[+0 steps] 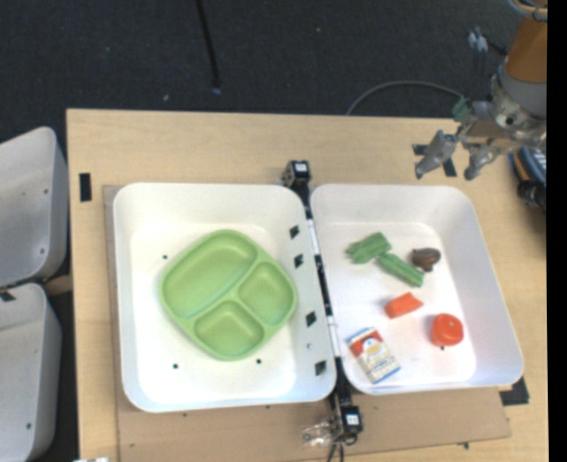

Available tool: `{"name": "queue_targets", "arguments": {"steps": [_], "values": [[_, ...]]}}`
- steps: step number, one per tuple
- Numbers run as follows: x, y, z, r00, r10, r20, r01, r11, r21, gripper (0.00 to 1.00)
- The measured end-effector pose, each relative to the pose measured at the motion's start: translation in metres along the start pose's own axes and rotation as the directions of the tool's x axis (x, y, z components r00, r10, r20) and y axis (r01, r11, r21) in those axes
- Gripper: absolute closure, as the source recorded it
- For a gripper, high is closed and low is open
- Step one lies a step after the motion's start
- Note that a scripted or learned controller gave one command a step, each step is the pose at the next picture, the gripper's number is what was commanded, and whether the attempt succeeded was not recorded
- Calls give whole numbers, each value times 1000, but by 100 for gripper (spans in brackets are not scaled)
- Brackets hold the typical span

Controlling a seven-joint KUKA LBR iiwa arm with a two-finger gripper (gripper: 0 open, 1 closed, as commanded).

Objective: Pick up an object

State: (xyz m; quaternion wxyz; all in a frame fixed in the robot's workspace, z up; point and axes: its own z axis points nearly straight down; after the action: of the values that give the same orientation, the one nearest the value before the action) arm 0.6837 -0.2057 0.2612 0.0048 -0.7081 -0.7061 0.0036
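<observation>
Two white bins sit side by side on my wooden bench [196,142], dark floor beyond. Left bin [139,258] carries a green plate [227,295]; right bin [476,258] carries small objects [403,305]. Gripper [450,162] hovers past its far edge, fingers spread, empty.

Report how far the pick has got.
Nothing looks done yet. The gripper hangs above the bench beyond the right bin, carrying nothing. The green toy, brown lump, orange block, red cap and small carton all lie inside. The whole pick remains.
</observation>
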Motion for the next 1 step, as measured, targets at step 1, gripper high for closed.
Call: {"name": "queue_targets", "arguments": {"steps": [1], "values": [[1,2,-10,1000,-3,4,4,1000,-13,0]]}}
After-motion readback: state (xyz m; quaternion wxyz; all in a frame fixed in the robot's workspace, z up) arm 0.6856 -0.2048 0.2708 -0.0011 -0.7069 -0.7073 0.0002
